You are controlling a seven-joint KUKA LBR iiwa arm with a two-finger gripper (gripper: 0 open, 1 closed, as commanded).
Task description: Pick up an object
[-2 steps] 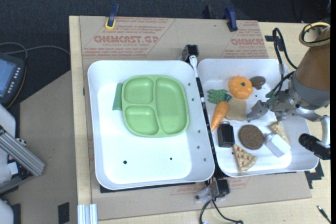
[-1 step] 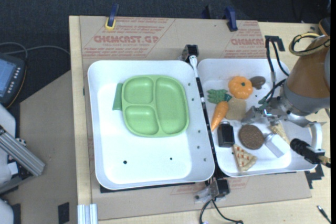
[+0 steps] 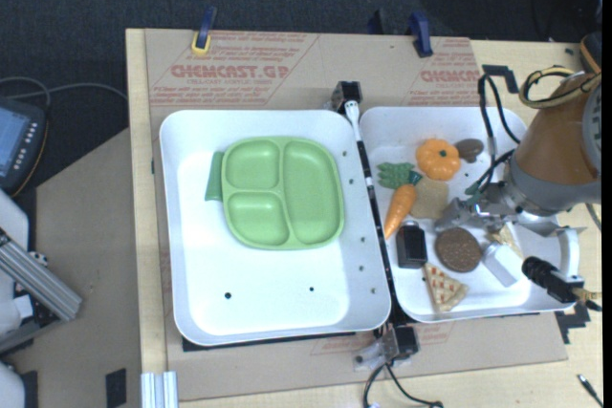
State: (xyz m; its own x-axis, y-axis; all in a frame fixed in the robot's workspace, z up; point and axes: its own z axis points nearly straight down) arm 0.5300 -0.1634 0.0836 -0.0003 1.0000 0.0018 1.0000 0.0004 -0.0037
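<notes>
The right bin holds several toy foods. Among them are an orange fruit, a carrot with a green leafy piece above it, and a black block. There is also a brown round disc, a pizza slice and a small brown-grey lump. My gripper is low in this bin, just above and right of the brown disc and close to it. Nothing is seen held. The wrist hides what lies under it.
The left bin bears a green divided plate. A black rail with screws runs between the two bins. Cables loop over the arm at the right edge. A small grey-white piece lies right of the disc.
</notes>
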